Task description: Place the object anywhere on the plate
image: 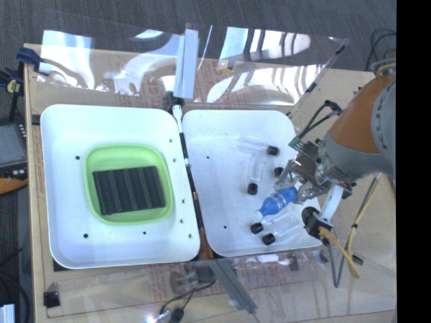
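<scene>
A green plate [94,163] lies in the left bin [57,130], with a dark ridged rectangle [128,188] in its middle. In the right bin [215,173] lie several small clear bottles with black caps. One of them, a bottle with a blue label [275,204], lies tilted near the bin's right side. My gripper [297,182] is low over the right bin, just above and to the right of the blue bottle's upper end. The wrist hides how the bottle and the gripper meet.
Other clear bottles lie at the bin's upper middle [258,145], its centre [254,173] and its lower right [281,233]. A raised divider [186,173] separates the two bins. Yellow cables [343,247] hang off the wrist beyond the right rim.
</scene>
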`<state>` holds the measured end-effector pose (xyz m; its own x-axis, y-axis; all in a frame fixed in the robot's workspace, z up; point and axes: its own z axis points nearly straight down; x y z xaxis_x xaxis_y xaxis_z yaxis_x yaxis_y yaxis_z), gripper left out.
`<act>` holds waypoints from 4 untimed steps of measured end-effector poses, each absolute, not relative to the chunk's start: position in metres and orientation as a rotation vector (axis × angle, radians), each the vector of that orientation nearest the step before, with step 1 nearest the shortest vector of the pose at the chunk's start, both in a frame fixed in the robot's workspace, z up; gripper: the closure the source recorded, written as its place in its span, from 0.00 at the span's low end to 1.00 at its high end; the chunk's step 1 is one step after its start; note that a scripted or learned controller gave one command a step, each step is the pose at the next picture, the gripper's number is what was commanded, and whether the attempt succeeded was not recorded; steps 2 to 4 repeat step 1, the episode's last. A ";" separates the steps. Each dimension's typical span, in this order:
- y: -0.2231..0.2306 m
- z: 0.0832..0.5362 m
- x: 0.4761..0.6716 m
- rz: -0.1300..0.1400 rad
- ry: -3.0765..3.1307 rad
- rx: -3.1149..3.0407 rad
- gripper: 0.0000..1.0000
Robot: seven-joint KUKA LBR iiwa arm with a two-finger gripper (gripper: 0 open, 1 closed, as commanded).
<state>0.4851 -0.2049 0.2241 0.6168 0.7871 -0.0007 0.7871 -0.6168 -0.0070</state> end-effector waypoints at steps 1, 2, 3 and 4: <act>-0.205 0.224 0.485 0.005 -1.373 -2.819 0.00; -0.205 0.224 0.485 0.005 -1.373 -2.819 0.00; -0.205 0.224 0.485 0.005 -1.373 -2.819 0.00; -0.205 0.224 0.485 0.005 -1.373 -2.819 0.00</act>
